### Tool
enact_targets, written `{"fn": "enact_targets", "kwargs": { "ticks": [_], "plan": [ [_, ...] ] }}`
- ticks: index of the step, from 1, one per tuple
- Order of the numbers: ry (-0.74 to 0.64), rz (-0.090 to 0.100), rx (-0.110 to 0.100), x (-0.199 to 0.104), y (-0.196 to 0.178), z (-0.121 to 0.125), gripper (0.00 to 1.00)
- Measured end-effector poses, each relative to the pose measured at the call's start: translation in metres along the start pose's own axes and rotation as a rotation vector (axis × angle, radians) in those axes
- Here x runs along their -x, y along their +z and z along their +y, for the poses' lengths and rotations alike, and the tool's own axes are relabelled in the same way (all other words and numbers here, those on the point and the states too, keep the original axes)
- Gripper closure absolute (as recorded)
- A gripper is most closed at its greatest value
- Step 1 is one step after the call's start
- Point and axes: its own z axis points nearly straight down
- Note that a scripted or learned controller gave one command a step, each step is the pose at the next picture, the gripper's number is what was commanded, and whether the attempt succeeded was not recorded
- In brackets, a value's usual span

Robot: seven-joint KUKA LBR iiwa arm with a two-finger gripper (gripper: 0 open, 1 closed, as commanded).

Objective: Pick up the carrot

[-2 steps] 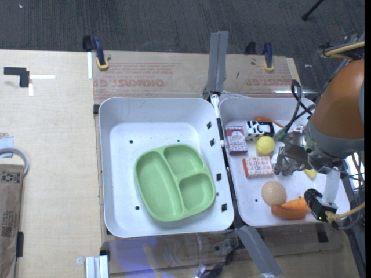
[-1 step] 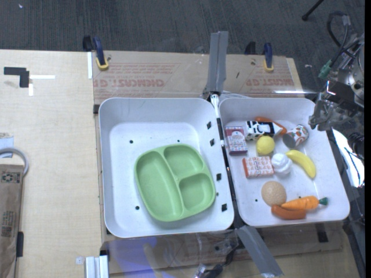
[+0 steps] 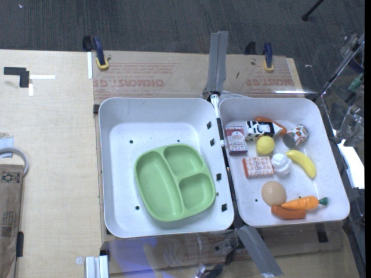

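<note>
The carrot (image 3: 301, 202) lies in the right bin (image 3: 335, 165), the side the hand reaches in from, touching a red-orange piece (image 3: 288, 214) and near a tan egg (image 3: 273, 193). I cannot tell the hand's state. A descending hand may clamp the lookalike neighbour or nudge the carrot against the bin wall.

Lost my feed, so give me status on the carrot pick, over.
Orange toy carrot with green stem lying at near edge of right white bin. Tan egg-shaped toy and orange-red piece crowd it. Yellow toy banana apart.
</note>
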Motion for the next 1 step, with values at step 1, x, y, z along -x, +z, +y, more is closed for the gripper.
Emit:
{"fn": "enact_targets", "kwargs": {
  "ticks": [1],
  "plan": [
    [0.231, 0.0, -0.002, -0.062, 0.0768, 0.0534, 1.0]
  ]
}}
